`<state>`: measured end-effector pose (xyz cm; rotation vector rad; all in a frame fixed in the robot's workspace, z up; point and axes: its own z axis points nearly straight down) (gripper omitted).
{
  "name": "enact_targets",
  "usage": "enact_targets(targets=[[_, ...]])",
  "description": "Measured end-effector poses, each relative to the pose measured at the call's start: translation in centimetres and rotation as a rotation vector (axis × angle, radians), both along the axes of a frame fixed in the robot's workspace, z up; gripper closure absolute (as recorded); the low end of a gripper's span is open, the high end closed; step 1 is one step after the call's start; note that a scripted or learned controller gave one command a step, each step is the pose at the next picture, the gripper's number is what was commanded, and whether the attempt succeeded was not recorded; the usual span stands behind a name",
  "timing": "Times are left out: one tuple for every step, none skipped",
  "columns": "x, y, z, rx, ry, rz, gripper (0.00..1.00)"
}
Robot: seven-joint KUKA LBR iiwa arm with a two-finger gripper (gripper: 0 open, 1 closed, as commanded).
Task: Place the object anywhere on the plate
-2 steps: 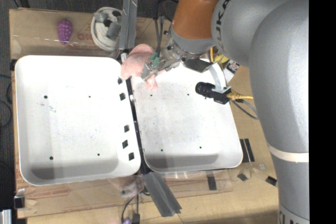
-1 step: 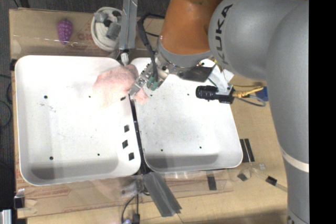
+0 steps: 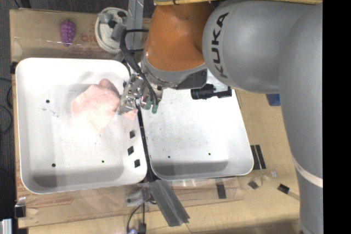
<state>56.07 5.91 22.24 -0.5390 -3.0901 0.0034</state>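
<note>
Bench with two white bins. Gripper beside pink plate in left bin, apparently for placing. Grip state and contents: cannot tell.

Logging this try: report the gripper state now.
Gripper: at the left bin's right edge beside the pink object; open or shut cannot be told.

White bins are looking like smooth, slightly glossy plastic; the arm's grey shell is showing a satin sheen; the bench is appearing matt, cardboard-brown.
</note>
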Motion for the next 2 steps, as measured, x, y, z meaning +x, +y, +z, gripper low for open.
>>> enact_targets(targets=[[-3.19, 3.77, 0.88, 0.001, -0.001, 0.352, 1.00], [-3.17, 3.76, 0.89, 0.001, -0.001, 0.352, 0.00]])
